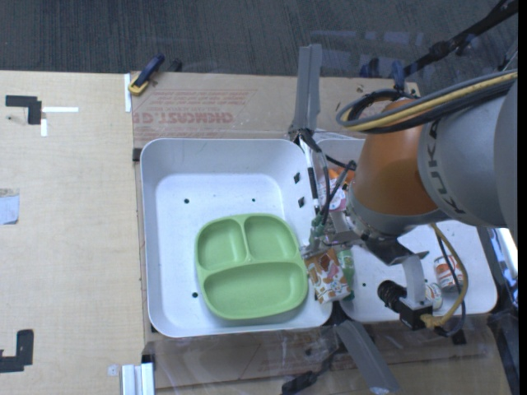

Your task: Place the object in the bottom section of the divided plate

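A green divided plate [248,265] lies in the left white bin [165,220], with two small sections at its far side and one wide bottom section [251,291] at its near side. My gripper [325,249] hangs over the wall between the two bins, just right of the plate's right rim. It is shut on the top of a small printed snack pouch [330,277], white and orange with a green edge. The pouch dangles below the fingers, overlapping the bin wall. The orange wrist band and grey arm hide most of the gripper body.
The right bin [478,299] holds a small orange-and-white item [449,275], and another orange item [338,174] peeks out behind the cables. A blue and yellow tool [146,72] lies on the bench at the back left.
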You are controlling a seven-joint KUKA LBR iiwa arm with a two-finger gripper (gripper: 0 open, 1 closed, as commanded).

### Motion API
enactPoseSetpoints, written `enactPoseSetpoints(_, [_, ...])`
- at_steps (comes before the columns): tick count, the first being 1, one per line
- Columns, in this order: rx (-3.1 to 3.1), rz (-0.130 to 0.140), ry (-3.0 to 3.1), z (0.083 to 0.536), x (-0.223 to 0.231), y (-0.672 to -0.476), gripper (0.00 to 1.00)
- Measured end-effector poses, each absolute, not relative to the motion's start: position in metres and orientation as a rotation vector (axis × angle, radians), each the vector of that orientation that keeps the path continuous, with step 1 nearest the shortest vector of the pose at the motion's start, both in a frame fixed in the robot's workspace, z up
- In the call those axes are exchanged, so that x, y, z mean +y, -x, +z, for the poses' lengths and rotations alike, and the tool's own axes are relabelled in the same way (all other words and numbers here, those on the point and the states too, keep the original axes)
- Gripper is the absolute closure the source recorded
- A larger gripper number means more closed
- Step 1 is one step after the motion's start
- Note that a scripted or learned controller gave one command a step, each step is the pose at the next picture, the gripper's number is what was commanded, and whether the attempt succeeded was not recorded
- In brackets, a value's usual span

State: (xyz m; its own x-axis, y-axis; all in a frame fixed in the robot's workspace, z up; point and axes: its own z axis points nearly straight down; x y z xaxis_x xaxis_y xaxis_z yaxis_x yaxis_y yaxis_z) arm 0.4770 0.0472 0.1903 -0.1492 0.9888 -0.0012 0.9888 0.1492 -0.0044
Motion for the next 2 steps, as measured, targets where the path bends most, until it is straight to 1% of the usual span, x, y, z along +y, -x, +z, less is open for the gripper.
enactPoseSetpoints(1, [-2.328,0.009,2.106,0.1626,0.0983,-0.4786,1.00])
enactPoseSetpoints(2, [-2.327,0.008,2.107,0.1628,0.0981,-0.4788,0.00])
